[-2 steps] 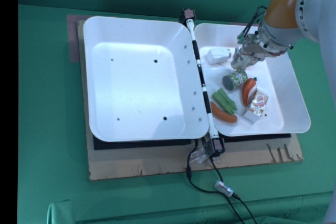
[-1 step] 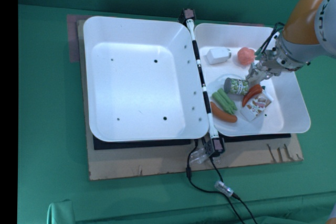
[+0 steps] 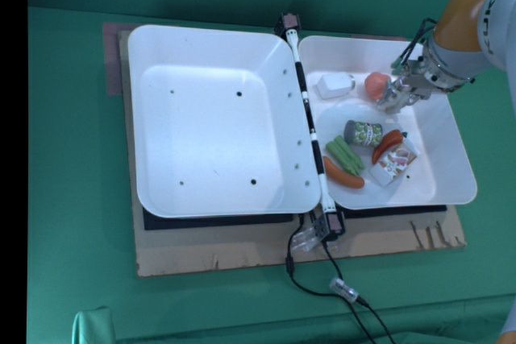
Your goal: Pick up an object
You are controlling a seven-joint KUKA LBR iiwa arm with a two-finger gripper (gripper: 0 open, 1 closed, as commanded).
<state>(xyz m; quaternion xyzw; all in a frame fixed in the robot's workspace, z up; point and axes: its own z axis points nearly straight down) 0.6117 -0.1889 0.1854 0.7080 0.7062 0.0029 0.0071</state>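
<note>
- From my seat, the left bin (image 3: 161, 52) gives me nothing to work with, so I look across to the right bin (image 3: 451, 165), where every candidate lies.
- Nearest the divider is a carrot (image 3: 343, 174), lying flat by the front wall. It looks like a toy: light, stiff, a bit slick. I would take it across its thick middle.
- Just above it lie green bean pods (image 3: 346, 154), thin and low; I judge them hard to pinch without scraping the bin floor.
- A white block (image 3: 335, 84) sits near the back wall, flat-faced and rigid, easy to grip across its short sides.
- A small dark can (image 3: 363, 133) lies on its side mid-bin. It would likely roll, so I would close across its length.
- A red pepper (image 3: 387, 144) leans against a printed carton (image 3: 393, 164); the two touch, so taking either may drag the other.
- A red tomato (image 3: 376, 85) sits near the back, just beside the gripper (image 3: 395, 98). Round and smooth, it may squirt out unless taken across its widest part.
- I cannot tell the gripper's state; it hangs low at the tomato's right.
</note>
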